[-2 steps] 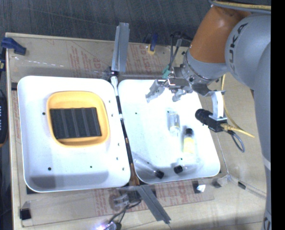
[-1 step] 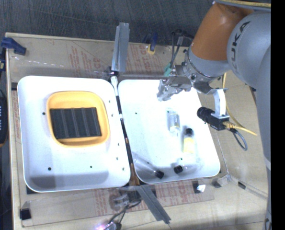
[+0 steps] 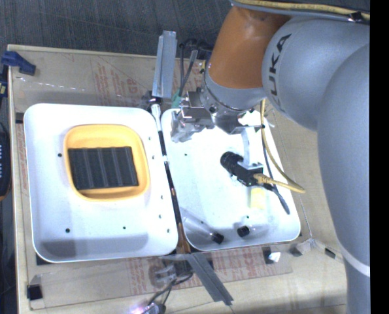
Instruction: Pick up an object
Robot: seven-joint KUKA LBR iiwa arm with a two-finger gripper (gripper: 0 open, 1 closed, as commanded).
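Observation:
A yellow tray-like object with a dark ribbed insert (image 3: 105, 161) lies in the left bin (image 3: 50, 227), towards its back. My gripper (image 3: 183, 124) hangs low over the back left corner of the right bin (image 3: 201, 195), close to the divider between the bins. The big grey arm with its orange band (image 3: 246, 44) covers the back of that bin. I see nothing held at the gripper. A pale yellowish patch (image 3: 258, 199) shows near the right bin's right side; what it is I cannot make out.
Two small dark items (image 3: 215, 237) (image 3: 243, 230) sit at the right bin's front wall. A metal rail (image 3: 165, 64) stands upright behind the bins. The wooden bench (image 3: 83, 77) surrounds both bins.

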